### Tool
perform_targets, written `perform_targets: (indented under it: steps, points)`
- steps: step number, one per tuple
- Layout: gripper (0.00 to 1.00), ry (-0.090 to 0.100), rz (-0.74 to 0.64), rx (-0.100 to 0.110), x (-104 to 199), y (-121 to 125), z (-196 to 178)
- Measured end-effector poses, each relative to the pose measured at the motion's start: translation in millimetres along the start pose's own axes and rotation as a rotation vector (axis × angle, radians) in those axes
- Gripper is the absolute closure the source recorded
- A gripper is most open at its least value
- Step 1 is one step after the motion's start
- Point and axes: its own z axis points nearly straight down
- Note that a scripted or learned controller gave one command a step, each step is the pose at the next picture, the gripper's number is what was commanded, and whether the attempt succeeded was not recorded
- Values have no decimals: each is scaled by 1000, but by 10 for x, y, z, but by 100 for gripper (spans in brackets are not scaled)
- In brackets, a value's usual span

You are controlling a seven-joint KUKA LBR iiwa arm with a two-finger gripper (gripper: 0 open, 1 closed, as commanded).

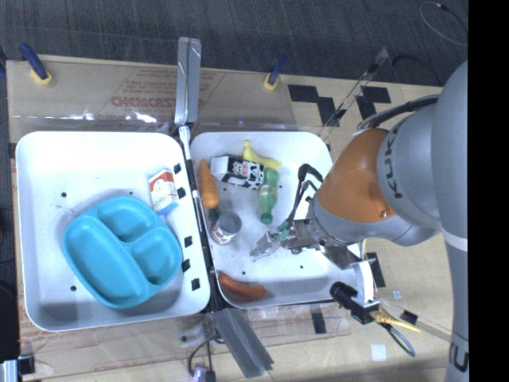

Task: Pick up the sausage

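**Sausage lies at the near wall of the right bin, gripper over the bin floor**

The sausage is a smooth, glossy red-brown cylinder with rounded ends. It rests on the floor of the right bin at about 7 o'clock from the bin's middle, close against the near wall. Its long axis runs roughly 9 to 3 o'clock, tipped slightly so the right end points toward 4.

The gripper sits at the bin's middle, metal fingers reaching toward 8 o'clock; they look slightly spread with nothing between them (the tips are small and blurred, so this is not certain). It is apart from the sausage, which lies toward 7 o'clock from it.

Just beside the gripper at 9 o'clock stands a small round can with a shiny metal top. A tapered orange carrot lies along the left wall, long axis 12 to 6. A green plastic bottle lies at 12 o'clock from the gripper, beside a black-and-white carton and a yellow banana.

The left bin bears a blue moulded plastic tray with three compartments and a small red-and-white box, its print unreadable. The arm's orange band shows the letters "KU".
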Motion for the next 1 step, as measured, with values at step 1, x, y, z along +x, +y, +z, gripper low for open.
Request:
perform_targets:
  steps: [1]
  points:
    - [0, -2, -26, -7, -250, -17, -279]
